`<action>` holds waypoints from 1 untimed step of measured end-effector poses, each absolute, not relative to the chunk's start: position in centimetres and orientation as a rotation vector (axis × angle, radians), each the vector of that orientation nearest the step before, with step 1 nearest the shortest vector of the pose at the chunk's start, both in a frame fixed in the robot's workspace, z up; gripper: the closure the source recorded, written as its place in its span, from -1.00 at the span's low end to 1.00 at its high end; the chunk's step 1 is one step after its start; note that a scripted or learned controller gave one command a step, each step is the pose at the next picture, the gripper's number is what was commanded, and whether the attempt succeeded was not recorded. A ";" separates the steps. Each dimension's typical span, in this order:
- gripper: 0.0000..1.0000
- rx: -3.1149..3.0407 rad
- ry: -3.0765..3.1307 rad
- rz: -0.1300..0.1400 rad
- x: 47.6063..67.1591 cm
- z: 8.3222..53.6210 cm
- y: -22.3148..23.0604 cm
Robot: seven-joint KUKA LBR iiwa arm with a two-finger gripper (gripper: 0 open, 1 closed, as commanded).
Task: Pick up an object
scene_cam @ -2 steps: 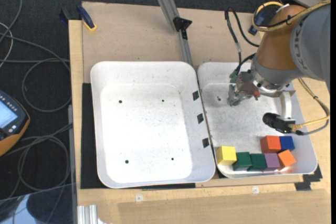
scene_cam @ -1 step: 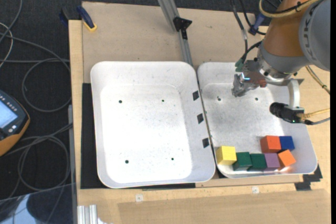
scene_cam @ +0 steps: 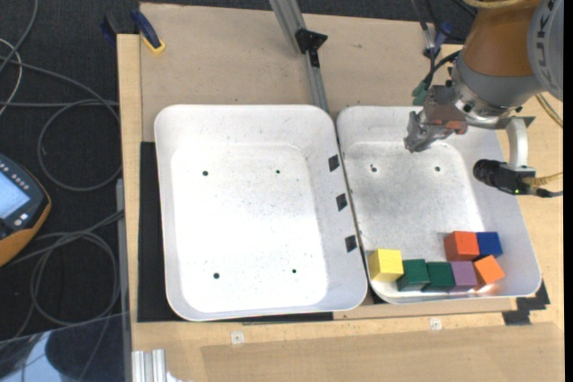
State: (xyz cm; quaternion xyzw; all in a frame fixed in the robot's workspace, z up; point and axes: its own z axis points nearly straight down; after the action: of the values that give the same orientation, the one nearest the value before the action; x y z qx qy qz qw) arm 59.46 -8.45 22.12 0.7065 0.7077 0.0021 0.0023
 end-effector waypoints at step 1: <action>1.00 2.213 2.229 0.005 60.7 22.0 -2.4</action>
State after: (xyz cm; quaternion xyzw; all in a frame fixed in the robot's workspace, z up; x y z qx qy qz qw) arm 60.68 -2.39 22.05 0.7046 0.7096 0.0018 0.0003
